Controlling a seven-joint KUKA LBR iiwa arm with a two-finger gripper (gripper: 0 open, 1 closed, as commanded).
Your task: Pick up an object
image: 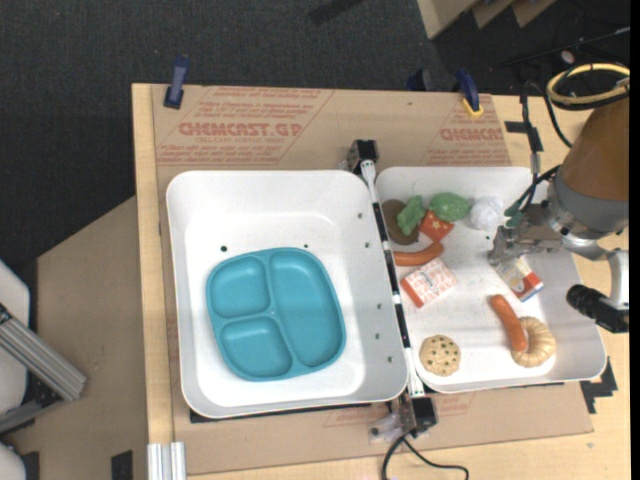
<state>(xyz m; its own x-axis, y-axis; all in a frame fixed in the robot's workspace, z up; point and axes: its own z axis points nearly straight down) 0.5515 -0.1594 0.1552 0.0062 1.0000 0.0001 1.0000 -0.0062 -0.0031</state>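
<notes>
White-and-red packet (528, 286) lies just below the tool (508, 251).

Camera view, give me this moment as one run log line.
gripper: low in right bin, nothing seen held | nearest: small red-white packet | left bin: teal divided plate | pick: not yet done

I see the counter (250, 128), its top covered in printed brown paper, carrying two white bins side by side, left bin (190, 268) and right bin (570, 358).
</notes>
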